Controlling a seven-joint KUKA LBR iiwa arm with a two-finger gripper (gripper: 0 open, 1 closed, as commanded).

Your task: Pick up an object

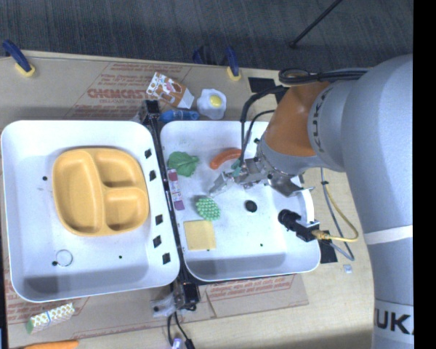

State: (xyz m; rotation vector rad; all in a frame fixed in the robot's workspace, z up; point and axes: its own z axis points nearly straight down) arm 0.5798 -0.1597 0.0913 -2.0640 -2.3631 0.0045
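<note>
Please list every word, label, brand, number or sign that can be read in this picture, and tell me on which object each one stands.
"UK": large dark letters on the grey arm at the lower right, cut off by the frame edge.
Red print on the cardboard sheet above the left bin: one big word and smaller lines, too blurred to read.
Small packet on the cardboard: printed, but too small to read.
Wrapper at the lower left: pattern unreadable.
</note>
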